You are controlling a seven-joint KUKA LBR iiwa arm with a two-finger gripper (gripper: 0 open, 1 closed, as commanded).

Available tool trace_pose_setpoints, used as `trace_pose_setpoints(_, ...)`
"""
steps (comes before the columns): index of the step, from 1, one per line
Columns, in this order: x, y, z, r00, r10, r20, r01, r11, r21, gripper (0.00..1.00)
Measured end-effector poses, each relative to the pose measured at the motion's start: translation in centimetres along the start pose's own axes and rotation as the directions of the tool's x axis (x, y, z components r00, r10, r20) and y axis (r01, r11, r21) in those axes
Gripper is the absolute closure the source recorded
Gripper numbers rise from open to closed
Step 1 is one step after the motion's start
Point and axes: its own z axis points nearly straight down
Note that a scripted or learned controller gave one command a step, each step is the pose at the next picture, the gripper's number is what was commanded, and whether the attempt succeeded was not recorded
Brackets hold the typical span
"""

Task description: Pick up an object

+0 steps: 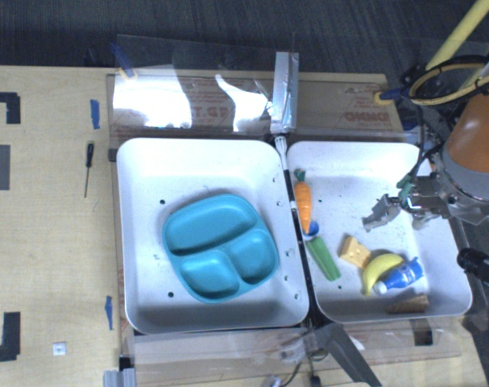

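Observation:
My gripper (379, 214) hangs over the middle of the right bin (349, 164), reaching in from the right, open with nothing between its fingers. Below and left of it lies a yellow cheese wedge (354, 251). A banana (379, 268) lies beside a blue and white bottle (400, 277) near the bin's front. An orange carrot (304, 202) and a green pod (323, 258) lie along the bin's left wall. A brown piece (408, 303) sits at the front right corner.
The left bin (139, 176) holds a blue divided plate (220, 245). A raised divider (294, 216) separates the two bins. Cables and the grey arm (462, 192) crowd the right side.

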Motion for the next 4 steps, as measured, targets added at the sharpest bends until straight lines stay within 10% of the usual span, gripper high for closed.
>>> trace_pose_setpoints(1, -3.0, -0.8, 14.1, 0.996, -0.087, -0.001, 0.087, 0.996, 0.006, 0.00)
trace_pose_setpoints(2, 0.0, 5.7, 16.1, 0.957, -0.291, 0.005, 0.291, 0.957, -0.009, 0.00)
trace_pose_setpoints(3, -0.9, 0.3, 16.1, 0.964, -0.266, 0.004, 0.266, 0.964, -0.007, 0.00)
trace_pose_setpoints(4, -2.8, 4.6, 16.1, 0.965, -0.264, 0.005, 0.264, 0.965, -0.009, 0.00)
